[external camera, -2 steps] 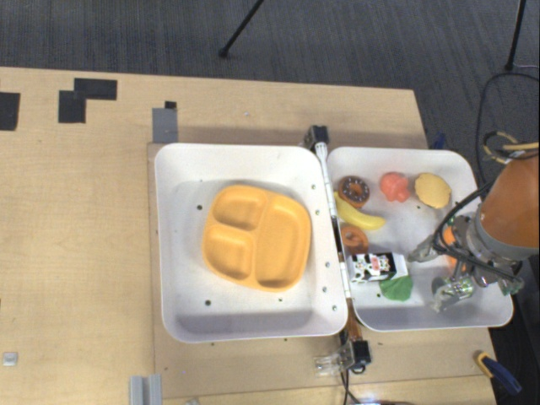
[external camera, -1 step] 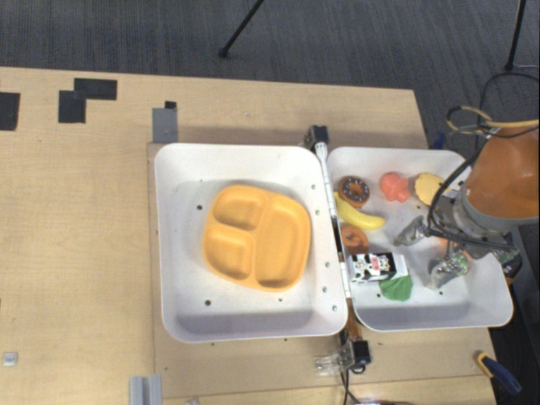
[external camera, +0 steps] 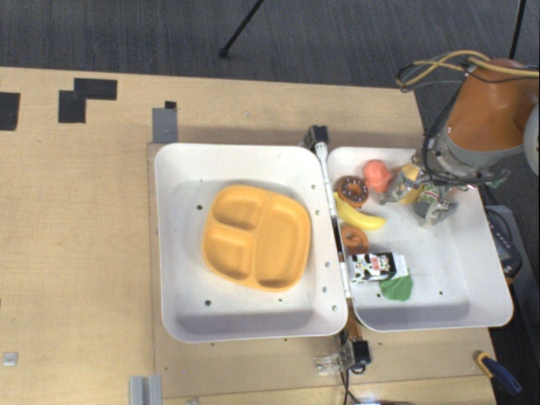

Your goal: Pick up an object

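We see the gripper [external camera: 429, 202] lowered into the upper part of the right bin [external camera: 460, 298]; we cannot tell its state from this angle. Just beside it on the left lie a small yellow item [external camera: 407, 175] and a pink ball [external camera: 376, 175]. Further left, near the dividing rim, sit a dark chocolate doughnut [external camera: 352, 190], a curved yellow banana [external camera: 360, 218] and a brown ring-shaped piece [external camera: 355, 238]. Below these rest a black-and-white printed packet [external camera: 375, 267] and a green piece [external camera: 396, 288], touching. The left bin [external camera: 181, 310] holds an orange moulded tray [external camera: 256, 236] with three smooth compartments. Both bins are shallow, white and round-cornered.
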Robot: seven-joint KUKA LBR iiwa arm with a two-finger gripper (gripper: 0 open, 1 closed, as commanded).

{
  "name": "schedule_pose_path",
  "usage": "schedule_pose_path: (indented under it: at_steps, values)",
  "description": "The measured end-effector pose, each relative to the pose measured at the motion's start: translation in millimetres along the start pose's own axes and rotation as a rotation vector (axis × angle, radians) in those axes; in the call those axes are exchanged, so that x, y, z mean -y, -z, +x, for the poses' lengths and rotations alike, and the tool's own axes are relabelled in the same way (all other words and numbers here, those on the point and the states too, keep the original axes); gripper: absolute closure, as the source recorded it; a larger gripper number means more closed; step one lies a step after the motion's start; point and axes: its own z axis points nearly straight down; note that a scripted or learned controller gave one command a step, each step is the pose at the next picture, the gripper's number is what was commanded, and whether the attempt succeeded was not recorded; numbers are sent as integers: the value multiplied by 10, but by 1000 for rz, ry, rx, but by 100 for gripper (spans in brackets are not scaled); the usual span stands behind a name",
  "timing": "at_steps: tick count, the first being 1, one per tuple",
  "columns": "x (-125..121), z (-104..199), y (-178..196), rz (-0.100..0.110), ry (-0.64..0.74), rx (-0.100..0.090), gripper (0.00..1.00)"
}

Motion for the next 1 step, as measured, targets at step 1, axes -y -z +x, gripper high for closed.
schedule_pose_path:
  at_steps: [1]
  values:
    - [-201,440,6,-1,239,-2,0]
